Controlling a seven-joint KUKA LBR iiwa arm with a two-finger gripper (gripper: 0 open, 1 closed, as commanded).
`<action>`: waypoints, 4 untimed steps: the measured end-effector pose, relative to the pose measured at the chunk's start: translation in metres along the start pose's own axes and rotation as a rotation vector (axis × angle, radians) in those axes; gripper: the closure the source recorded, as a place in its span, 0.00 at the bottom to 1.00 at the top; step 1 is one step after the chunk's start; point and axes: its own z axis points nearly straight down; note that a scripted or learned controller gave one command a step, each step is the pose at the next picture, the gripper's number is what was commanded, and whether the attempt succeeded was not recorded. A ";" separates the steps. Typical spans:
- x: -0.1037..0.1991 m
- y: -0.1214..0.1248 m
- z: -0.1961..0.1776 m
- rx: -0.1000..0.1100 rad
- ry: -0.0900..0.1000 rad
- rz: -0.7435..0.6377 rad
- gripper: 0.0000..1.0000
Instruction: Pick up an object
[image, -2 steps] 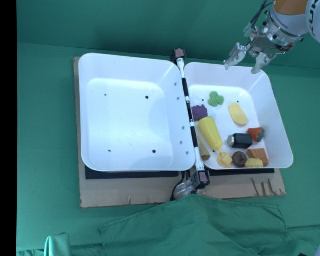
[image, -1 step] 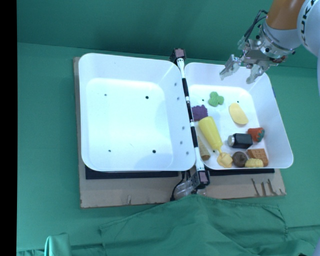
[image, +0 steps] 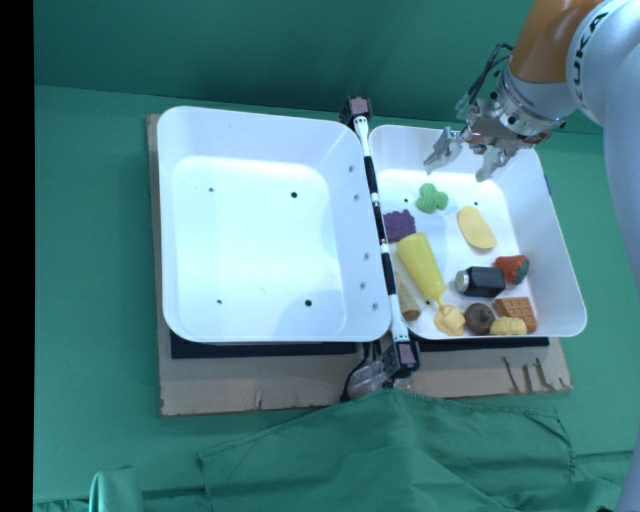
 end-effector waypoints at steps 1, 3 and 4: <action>-0.011 -0.005 0.054 0.001 0.000 0.001 0.00; -0.014 0.000 0.055 -0.023 -0.005 0.002 1.00; -0.012 0.000 0.009 -0.012 0.000 -0.001 1.00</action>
